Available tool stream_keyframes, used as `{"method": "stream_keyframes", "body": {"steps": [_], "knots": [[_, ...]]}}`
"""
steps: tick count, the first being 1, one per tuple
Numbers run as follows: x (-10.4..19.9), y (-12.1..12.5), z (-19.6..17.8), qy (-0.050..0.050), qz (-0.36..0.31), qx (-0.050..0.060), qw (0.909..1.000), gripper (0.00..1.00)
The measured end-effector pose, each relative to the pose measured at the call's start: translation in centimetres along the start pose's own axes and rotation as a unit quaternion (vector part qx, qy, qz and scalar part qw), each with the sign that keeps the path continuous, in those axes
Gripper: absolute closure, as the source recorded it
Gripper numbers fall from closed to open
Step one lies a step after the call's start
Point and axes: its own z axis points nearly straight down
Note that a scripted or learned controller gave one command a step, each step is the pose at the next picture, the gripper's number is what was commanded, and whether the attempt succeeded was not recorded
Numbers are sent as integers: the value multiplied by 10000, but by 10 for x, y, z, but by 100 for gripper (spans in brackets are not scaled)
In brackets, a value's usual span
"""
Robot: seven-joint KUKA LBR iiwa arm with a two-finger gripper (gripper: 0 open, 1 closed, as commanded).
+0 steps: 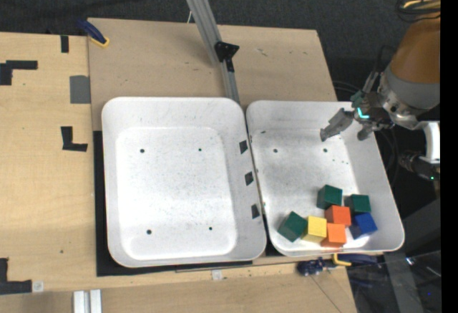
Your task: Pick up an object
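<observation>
- The grey two-finger pincer (348, 125) hangs over the upper right part of the right shallow white plastic bin (286, 161), its fingers spread apart with nothing between them.
- The things to pick lie in a tight cluster in that bin's lower right corner, well apart from the pincer.
- Count of small cubes there: three dark green cubes, at the left (292, 226), the upper middle (330, 196) and the right (359, 203); two orange cubes, one upper (340, 215) and one lower (335, 233); one yellow cube (317, 226); one blue cube (364, 224). Seven in all.
- Two white bins sit side by side on the pale wooden desk (43, 161); the left white bin (179, 175) shows only its speckled floor.
- Risk, as I judge it: the cubes touch one another, so a finger coming down may land on top of a neighbour instead of sliding into a gap, and the grasp would close on nothing.
- A second risk: the blue cube and the right green cube lie close to the bin's right wall, and a finger on that side could strike the rim.
- A skewed closure could also nip two cubes at once, or push the cluster apart.
</observation>
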Motion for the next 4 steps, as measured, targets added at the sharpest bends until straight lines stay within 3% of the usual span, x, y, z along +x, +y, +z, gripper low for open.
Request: {"method": "stream_keyframes", "body": {"steps": [1, 4], "knots": [[0, 1, -2, -6, -8, -21, 10000, 0], [18, -6, 137, -9, -5, -1, 10000, 0]]}}
